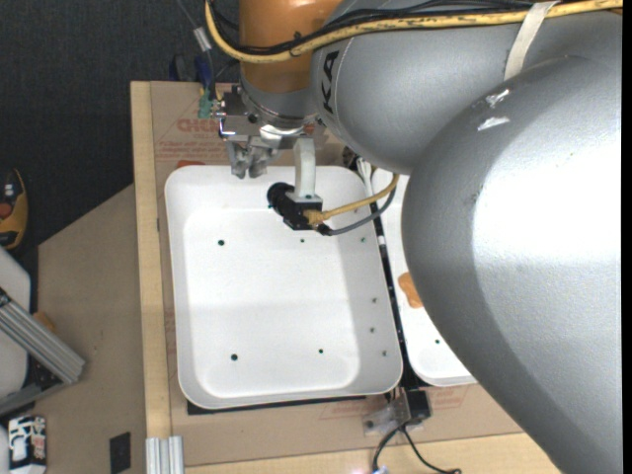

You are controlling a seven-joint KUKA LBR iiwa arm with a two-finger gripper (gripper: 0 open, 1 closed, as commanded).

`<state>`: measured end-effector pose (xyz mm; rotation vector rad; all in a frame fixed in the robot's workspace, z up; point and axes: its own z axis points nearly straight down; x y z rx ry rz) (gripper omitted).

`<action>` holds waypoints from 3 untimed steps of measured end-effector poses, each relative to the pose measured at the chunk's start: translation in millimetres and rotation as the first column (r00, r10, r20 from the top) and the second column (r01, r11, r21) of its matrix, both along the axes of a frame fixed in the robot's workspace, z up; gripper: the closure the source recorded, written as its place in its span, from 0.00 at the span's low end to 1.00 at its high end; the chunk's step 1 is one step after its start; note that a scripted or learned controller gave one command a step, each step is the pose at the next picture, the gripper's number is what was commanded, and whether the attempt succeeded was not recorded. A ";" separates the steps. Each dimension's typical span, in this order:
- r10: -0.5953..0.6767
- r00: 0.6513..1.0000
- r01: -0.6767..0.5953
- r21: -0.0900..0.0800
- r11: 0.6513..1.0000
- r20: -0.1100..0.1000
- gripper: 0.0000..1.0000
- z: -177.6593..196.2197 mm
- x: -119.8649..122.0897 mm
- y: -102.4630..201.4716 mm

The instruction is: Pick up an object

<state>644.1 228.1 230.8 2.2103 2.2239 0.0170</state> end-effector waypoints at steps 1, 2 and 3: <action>0.001 1.000 -0.001 0.000 1.000 0.002 1.00 10.3 0.3 0.5; 0.002 1.000 -0.002 0.001 1.000 0.004 1.00 20.7 0.6 1.1; 0.003 1.000 -0.003 0.001 1.000 0.007 1.00 31.0 1.0 1.6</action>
